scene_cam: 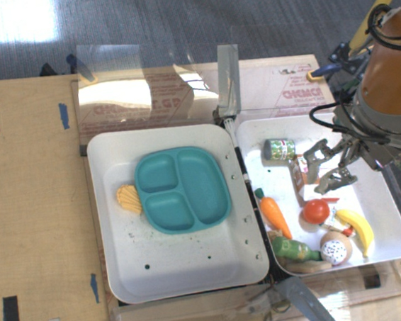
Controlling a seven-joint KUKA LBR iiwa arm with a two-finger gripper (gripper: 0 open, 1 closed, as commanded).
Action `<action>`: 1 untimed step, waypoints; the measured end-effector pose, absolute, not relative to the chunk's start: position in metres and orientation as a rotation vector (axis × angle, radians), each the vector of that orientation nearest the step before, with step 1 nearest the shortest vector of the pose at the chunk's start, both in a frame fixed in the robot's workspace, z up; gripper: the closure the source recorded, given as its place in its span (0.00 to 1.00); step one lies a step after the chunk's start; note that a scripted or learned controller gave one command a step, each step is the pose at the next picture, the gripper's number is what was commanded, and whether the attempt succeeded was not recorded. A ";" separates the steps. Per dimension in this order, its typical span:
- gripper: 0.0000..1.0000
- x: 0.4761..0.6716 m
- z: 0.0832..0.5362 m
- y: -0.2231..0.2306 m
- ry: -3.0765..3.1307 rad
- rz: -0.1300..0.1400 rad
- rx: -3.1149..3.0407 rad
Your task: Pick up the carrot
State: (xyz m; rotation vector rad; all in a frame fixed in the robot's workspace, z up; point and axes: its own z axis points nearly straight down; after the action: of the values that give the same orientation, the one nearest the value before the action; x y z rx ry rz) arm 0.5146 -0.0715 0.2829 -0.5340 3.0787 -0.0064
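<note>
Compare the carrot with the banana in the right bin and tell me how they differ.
The carrot is orange with a green tip at its upper end; the banana is yellow. The carrot is straight and tapers, while the banana curves. The carrot lies against the left wall of the right bin, and the banana lies near that bin's right side, beside the tomato. Both rest flat on the bin floor, running from upper left to lower right, apart from the gripper.
</note>
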 end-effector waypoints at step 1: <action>0.00 0.513 0.279 -0.071 3.087 -0.001 -0.535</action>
State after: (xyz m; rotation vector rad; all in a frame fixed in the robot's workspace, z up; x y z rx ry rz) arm 0.5132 -0.0713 0.2788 -0.5345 3.0873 -0.0009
